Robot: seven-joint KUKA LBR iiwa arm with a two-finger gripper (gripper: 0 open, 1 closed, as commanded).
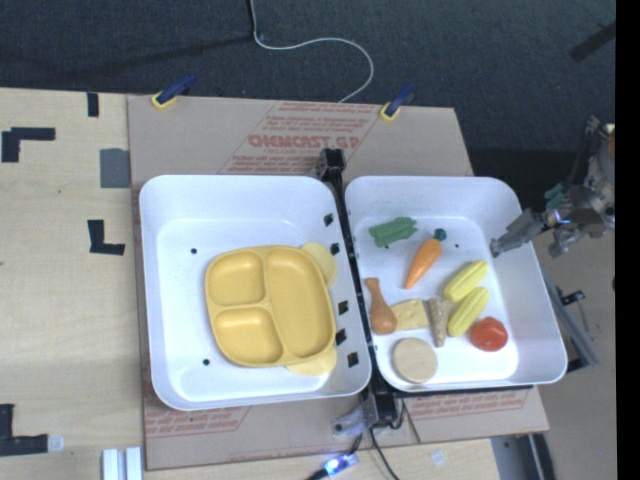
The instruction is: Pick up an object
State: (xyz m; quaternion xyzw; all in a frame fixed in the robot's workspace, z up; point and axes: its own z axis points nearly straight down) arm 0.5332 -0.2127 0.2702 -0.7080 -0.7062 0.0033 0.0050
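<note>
The right bin (520, 363) holds several toy foods: a green vegetable (392, 231), an orange carrot (424, 261), two yellow corn cobs (466, 280) (468, 310), a red tomato (488, 334), a brown drumstick (380, 308), a pale yellow cheese piece (409, 314), a tan stick (437, 321) and a round beige biscuit (414, 359). My gripper (515, 232) hangs over the right rim of this bin, to the right of the upper corn cob and apart from every item. Nothing shows in its grasp.
The left bin (170, 228) carries a yellow divided plate (270, 303) with a pale yellow piece (322, 260) tucked behind it. A black clip (332, 163) sits where the bins meet. A white cable (330, 48) loops beyond the bins on the dark floor.
</note>
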